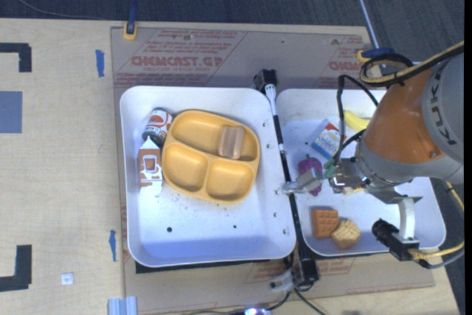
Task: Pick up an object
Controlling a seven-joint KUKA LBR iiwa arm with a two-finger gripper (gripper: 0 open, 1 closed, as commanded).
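Observation:
My gripper [301, 186] reaches left from the orange-banded wrist [398, 136], low over the right bin [431, 236] near its left wall. A purple object [310, 172] lies right at the gripper, partly covered by it; I cannot tell whether it is gripped. A brown waffle-like square [324, 221] and a tan bun-shaped piece [346, 233] lie in front of the gripper. A white and blue carton [327, 139] sits behind it. A yellow item [356, 119] peeks out from behind the arm.
The left bin [214, 236] holds a yellow divided plate [210, 156] with a small brown block [231, 142] in one section, a can [156, 126] and an orange and white box [150, 165]. A black bar [279, 140] runs between the bins. Cables trail at the right.

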